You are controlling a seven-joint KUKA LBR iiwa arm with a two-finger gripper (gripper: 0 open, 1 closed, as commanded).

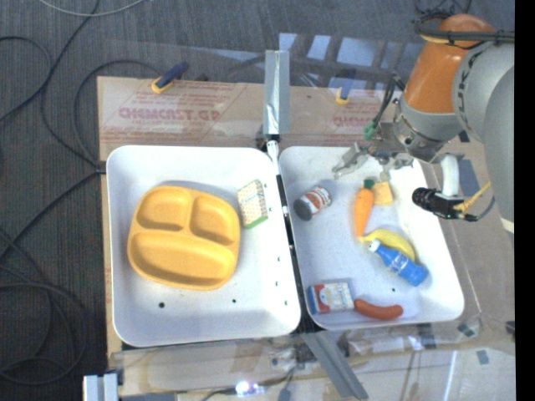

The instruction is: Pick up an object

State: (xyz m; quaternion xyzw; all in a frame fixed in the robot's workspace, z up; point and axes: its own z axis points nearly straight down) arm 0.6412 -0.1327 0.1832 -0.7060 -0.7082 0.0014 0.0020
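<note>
Nothing is picked up yet, so almost all of the job is left. We see our gripper (374,159) hanging over the top of the right bin (435,303), with its fingers spread apart and nothing between them. We judge the next step is to go down and close on one toy.

Closest to our gripper is the carrot (362,210). It lies just below the fingers, near but not touching. A small can (313,201) lies to its left. Lower down we see a banana (391,242) touching a blue bottle (403,266), then a sausage (378,310) and a small box (331,296). Over in the left bin (150,324) sit a yellow tray (184,236) and a little card (252,203).
</note>
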